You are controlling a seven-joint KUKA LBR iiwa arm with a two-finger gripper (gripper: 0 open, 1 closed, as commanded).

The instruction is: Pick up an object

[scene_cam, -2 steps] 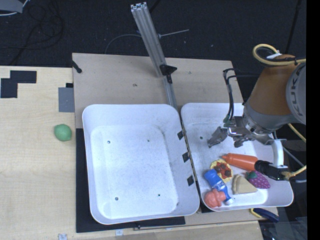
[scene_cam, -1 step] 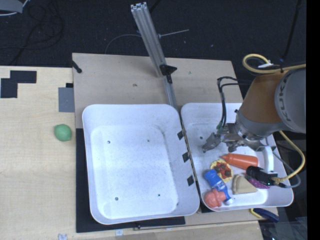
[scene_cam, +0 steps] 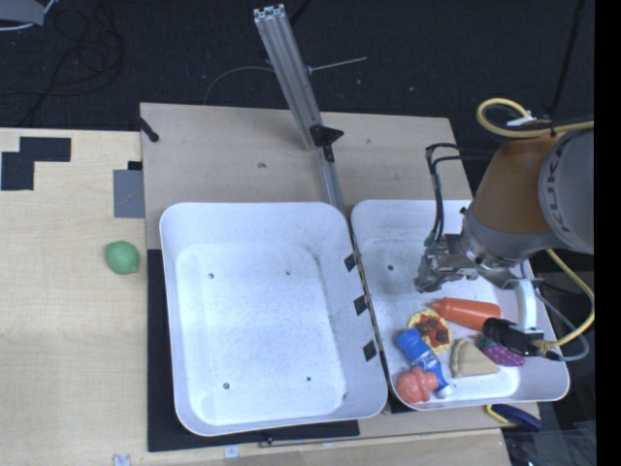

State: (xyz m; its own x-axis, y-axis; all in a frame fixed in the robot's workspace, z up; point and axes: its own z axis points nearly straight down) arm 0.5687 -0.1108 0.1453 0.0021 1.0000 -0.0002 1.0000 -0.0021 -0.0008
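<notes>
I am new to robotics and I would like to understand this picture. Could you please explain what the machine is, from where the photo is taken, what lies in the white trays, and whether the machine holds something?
The machine is one robot arm, grey with an orange band, reaching in from the picture's right. Its two-finger gripper hangs above the right shallow white bin; I see nothing held in it. The single camera is fixed above the bench and looks down at a slant.

In that bin's near corner lies a heap of small toys: an orange carrot-shaped piece, a blue block-like toy, a salmon-pink lumpy toy, a beige wedge and a purple piece. The left shallow white bin sits beside it. A small green ball rests on the wooden bench, outside both bins.
</notes>
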